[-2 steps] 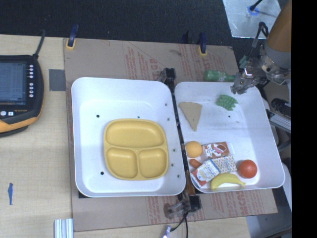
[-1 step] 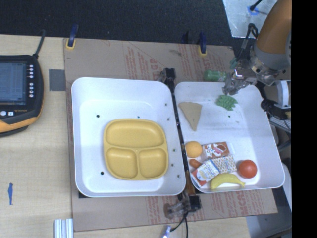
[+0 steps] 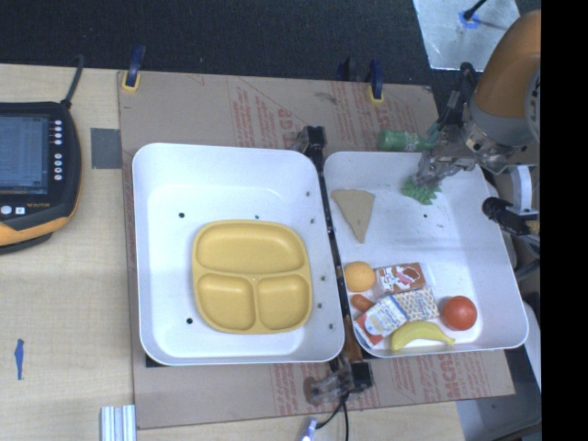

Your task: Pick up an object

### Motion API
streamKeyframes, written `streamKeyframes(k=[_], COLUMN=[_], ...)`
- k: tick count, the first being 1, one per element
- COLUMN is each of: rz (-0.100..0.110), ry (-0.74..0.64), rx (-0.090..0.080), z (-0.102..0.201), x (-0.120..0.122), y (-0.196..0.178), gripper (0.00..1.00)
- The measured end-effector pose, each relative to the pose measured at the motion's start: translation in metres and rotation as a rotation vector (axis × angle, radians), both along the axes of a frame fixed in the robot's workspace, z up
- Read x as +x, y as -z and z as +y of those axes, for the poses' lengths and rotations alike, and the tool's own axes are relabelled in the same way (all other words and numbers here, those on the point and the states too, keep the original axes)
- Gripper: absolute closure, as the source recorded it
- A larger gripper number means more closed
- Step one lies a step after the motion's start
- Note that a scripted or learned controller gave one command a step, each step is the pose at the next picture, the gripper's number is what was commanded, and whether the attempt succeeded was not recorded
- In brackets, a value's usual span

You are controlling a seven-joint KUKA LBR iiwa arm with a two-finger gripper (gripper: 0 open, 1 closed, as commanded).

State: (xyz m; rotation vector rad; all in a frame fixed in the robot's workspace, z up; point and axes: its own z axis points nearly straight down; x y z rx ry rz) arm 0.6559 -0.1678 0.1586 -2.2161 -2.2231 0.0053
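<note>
The small green object (image 3: 421, 192) lies in the right bin (image 3: 478, 265), near that bin's far edge, and the gripper (image 3: 434, 175) is down right over it, its fingertips reaching the green piece; whether it is clenched on the object or merely touching it cannot be told from this slanted view. The arm's orange band (image 3: 510, 62) rises beyond the far right corner of the right bin. Inside the right bin, toward its left wall, lies a tan wedge (image 3: 356, 211), well apart from the green object. Along the near edge of the right bin sits a cluster: an orange (image 3: 358, 276) by the left wall, two printed packets (image 3: 397, 297) just beside it, a banana (image 3: 420, 337) against the near rim, and a red tomato (image 3: 458, 312) to the banana's right. The left bin (image 3: 165, 246) touches the right bin's left side and holds a yellow divided tray (image 3: 250, 276) lying flat in its middle. Both bins rest on a brown board (image 3: 230, 108) on the desk (image 3: 55, 320), and a black and orange control pendant (image 3: 32, 173) lies on the desk far to the left of the right bin, beyond the left bin.
</note>
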Motion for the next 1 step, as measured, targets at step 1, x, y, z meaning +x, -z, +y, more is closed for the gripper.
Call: streamKeyframes(k=[1], rz=[0.001], ry=[-0.001], rx=[0.001], z=[-0.0063], x=[0.0002], y=[0.0146], gripper=[0.00])
